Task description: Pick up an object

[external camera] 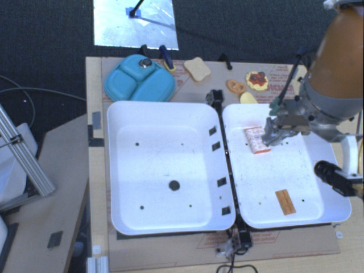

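Hovering low in the right bin (318, 209), gripper (273, 134) sits just beside the red-white box (256, 139), presumably lining up; grip state indiscernible.

red-and-white box (257, 140), flat, right bin (318, 209)

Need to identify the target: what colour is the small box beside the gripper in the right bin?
The small box is red and white, seen in the camera view.

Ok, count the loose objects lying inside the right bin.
2. A red-and-white box lies in the upper middle of the right bin, beside the gripper; a brown rectangular block lies near its lower edge. The arm may hide others.
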Action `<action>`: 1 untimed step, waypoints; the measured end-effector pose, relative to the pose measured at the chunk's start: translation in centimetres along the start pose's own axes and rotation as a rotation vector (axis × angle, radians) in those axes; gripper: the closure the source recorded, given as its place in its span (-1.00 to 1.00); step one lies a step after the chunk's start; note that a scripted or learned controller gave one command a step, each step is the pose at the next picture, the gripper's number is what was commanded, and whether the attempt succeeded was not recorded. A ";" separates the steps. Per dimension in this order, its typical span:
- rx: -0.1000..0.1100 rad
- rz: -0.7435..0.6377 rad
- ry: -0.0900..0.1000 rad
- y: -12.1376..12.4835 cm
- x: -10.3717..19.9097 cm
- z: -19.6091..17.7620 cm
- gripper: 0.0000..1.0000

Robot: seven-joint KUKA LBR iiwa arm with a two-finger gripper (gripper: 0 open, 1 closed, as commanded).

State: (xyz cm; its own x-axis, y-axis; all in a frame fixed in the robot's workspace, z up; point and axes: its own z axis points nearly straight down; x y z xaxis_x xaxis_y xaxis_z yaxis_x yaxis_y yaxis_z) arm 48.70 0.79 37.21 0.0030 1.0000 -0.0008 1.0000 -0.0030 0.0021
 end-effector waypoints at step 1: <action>0.003 -0.002 0.000 0.0 -1.0 4.4 1.00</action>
State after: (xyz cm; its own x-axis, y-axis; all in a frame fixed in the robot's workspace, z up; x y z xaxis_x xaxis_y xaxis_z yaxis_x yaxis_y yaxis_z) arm 48.68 -0.26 32.80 0.0005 1.0000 -0.0005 1.0000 -0.0005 -0.0008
